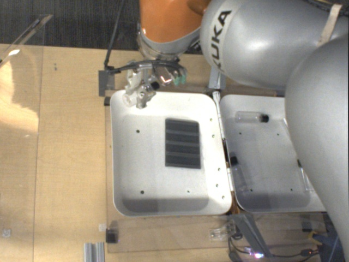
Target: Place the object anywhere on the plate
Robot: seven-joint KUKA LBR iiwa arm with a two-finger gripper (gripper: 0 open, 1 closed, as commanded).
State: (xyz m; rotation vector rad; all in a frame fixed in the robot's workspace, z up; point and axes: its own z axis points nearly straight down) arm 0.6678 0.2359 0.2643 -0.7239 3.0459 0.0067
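White bins, two, side by side on wood-tone tabletop [60, 146]. Logged as seen from the overhead camera:

Left bin [136, 168]: dark ribbed plate [182, 143] flat near the middle, long side running front to back, nothing on it. Bare white floor all round it.

Right bin [262, 168]: clear tube [251, 117] with a dark end cap, lying on its side near the far wall, cap end pointing right. Well apart from plate, with the wall between the bins in between. Also a small dark item [233, 160] against this bin's left wall (too small to identify).

Arm [262, 37]: grey, reaching in from the right, covering much of the right bin's right side. Orange band [163, 10] above the wrist, at top centre.

Pincer [140, 98]: over the far left corner of the left bin, near its rim, apart from plate and well apart from tube. Opening: cannot tell (tip cluttered, blurred). Nothing visibly held.

Small dark block [112, 235] on tabletop in front of the left bin.
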